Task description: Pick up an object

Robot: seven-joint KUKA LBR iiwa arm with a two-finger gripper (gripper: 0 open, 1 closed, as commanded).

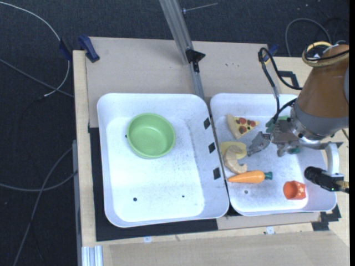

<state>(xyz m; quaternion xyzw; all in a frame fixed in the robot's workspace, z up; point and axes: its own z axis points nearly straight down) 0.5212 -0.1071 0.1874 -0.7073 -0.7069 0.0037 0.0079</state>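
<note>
Bench: front edge of the tan bench (166, 248) lies nearest the camera; two shallow white bins sit on it side by side.
Arm: grey arm (324, 101) with an orange band reaches in from the right, over the right bin.
Left bin: left bin (111, 165) holds a green bowl (151, 135) toward its back left, well apart from the arm.
Right bin: right bin (244, 206) holds four small things.
Gripper: gripper (272, 146) hangs over the middle of the right bin, its two dark fingers spread apart, nothing between them.
Carrot: toy carrot (247, 177) lies just in front of and to the left of the gripper, long axis running left to right, green tip toward the arm.
Pizza slice: pizza slice (242, 126) lies behind and left of the gripper, near the bin's back.
Yellow piece: curved pale yellow piece (233, 155) lies just left of the left finger, the nearest thing to the gripper.
Orange piece: small orange-red piece (294, 190) sits at the front right, under the arm's side.
Judgement: a short move leftward and down would likely bring the fingers to the yellow piece.
</note>
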